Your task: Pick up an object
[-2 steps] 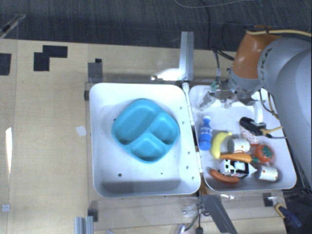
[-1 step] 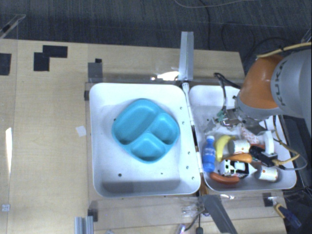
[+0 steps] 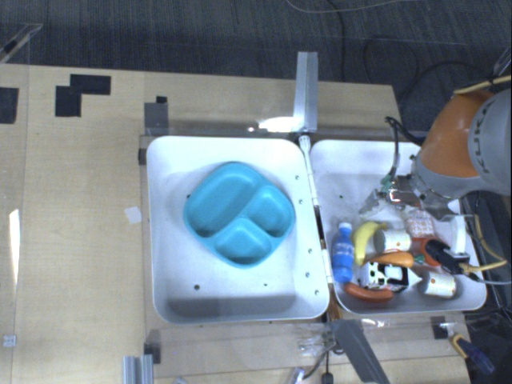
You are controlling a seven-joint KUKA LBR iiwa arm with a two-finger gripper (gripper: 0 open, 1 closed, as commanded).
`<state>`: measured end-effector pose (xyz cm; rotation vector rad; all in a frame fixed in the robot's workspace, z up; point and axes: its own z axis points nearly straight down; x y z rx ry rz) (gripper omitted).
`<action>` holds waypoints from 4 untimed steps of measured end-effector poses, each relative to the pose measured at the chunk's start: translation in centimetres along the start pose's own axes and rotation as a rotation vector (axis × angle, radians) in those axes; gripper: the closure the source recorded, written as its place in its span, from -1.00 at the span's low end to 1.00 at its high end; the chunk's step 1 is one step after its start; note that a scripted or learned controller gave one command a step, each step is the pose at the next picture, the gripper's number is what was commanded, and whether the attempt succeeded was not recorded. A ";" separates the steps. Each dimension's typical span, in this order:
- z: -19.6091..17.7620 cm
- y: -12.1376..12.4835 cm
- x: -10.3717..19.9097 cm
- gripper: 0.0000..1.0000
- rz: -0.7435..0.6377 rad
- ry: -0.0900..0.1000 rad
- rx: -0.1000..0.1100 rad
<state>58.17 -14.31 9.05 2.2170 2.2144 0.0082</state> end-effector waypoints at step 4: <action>-12.1 -3.1 13.6 1.00 -0.145 0.003 0.003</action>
